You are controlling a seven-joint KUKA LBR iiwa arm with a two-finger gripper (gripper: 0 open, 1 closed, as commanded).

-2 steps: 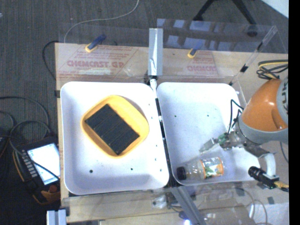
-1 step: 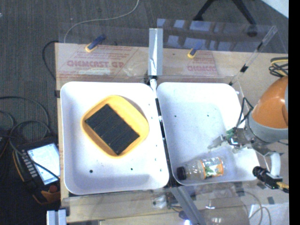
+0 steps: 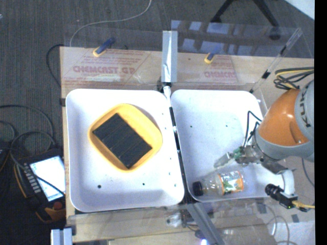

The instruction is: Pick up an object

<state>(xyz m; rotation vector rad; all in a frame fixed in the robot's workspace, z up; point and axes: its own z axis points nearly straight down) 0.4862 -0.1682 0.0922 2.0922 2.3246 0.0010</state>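
A clear plastic bottle [image 3: 225,183] with an orange-and-green label and a dark cap lies on its side along the near wall of the right bin [image 3: 214,116]. My gripper [image 3: 231,158] hangs just above and behind the bottle's middle, under the arm's orange band [image 3: 286,124]. Nothing shows held in it. In the left bin [image 3: 82,188] rests a yellow dish [image 3: 148,124] with a black ridged square pad [image 3: 121,139] lying in it.
A clear divider strip [image 3: 169,60] rises between the bins at the back. Cables and a small screen device [image 3: 43,177] lie on the floor to the left. Wiring hangs off the bench's right side near the arm.
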